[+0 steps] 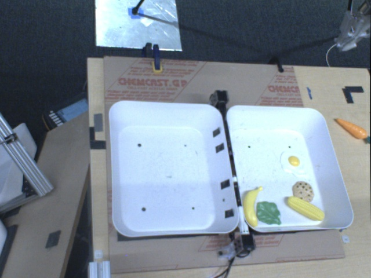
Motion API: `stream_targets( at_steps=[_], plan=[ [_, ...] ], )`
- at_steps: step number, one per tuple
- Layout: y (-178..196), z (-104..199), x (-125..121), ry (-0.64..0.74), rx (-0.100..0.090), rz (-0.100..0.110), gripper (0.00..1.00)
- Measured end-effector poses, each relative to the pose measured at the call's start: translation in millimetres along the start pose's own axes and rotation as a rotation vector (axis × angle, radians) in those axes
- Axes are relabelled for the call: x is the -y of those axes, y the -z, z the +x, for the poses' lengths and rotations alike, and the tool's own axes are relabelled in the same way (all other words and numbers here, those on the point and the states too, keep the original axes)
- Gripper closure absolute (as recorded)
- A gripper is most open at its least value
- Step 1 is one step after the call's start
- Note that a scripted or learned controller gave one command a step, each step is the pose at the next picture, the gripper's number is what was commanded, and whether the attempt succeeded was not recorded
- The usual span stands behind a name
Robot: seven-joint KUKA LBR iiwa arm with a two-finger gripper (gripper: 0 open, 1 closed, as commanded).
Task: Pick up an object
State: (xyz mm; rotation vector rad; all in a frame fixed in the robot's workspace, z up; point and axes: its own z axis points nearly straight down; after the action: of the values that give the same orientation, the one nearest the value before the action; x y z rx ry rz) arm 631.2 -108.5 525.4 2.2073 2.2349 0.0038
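Two shallow white bins sit side by side on the desk (324, 86), which is covered by a cardboard sheet with red print. The left bin (119, 155) takes up the middle of the frame. The right bin (330, 155) holds all the toy food, gathered in its lower part. A fried egg (293, 162) lies right of the bin's centre. Below it is a round brown cookie (302, 190), and just beneath the cookie an ear of yellow corn (305, 208) lies at a slant, close to or touching it. A yellow banana (251, 205) curves along the bin's lower left, and a green leafy piece (268, 213) lies against its right side. An orange carrot (352, 128) rests on the desk outside the bins, at the right edge of the frame. At the upper right corner a pale grey piece of the arm, seemingly the hand (352, 30), shows above the desk, well apart from both bins; whether it is released or clenched cannot be told. A shiny metal plate (116, 16) lies on the dark floor at the top left.
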Motion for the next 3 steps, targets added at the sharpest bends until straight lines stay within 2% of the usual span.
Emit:
stream_targets(
  at_steps=[1,2,3],
  plan=[
    [-54.3,76.7,-39.8,0.000,-0.001,0.003,1.00],
    [-77.8,157.3,-39.0,0.000,-0.001,0.001,1.00],
    [-112.4,210.9,-39.4,-0.003,0.000,0.002,1.00]
  ],
)
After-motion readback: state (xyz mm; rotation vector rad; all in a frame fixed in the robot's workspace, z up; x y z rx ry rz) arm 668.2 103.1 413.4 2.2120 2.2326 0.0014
